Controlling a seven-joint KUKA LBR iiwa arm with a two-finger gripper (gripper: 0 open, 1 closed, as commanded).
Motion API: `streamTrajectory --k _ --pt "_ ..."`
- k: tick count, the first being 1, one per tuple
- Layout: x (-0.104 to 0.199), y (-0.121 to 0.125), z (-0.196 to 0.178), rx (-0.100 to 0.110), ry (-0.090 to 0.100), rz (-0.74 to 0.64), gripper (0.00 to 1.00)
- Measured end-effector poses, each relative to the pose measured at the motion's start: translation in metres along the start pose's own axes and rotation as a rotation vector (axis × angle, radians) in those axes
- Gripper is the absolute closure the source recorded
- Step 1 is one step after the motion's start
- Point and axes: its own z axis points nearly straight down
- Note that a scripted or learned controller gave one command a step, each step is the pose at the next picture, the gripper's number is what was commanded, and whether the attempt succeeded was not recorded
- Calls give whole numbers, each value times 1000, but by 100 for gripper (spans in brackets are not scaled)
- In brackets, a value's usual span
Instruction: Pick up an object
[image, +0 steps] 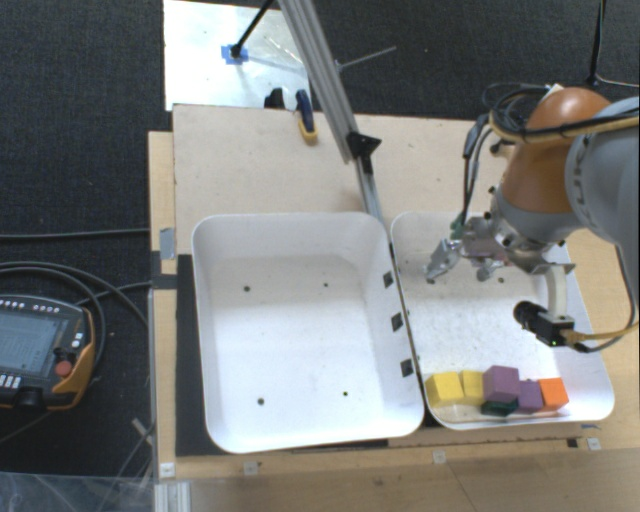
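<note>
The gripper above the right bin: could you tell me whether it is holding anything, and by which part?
Nothing: the gripper hangs bare, apart from the blocks.

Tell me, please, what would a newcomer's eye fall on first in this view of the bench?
Probably the grey arm with its orange band, reaching in from the right, its gripper poised over the upper part of the right bin. Next, the bright cluster along that bin's near edge: yellow blocks, purple blocks, a dark green piece and an orange block. The left bin shows broad white floor.
</note>
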Motion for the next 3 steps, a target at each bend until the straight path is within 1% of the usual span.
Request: streamTrajectory --k 1,2,3 --pt "1 0 -16 -5 1 -4 100" --pt "-25 1 -17 -3 1 3 100" --pt "-24 1 -17 -3 1 0 0"
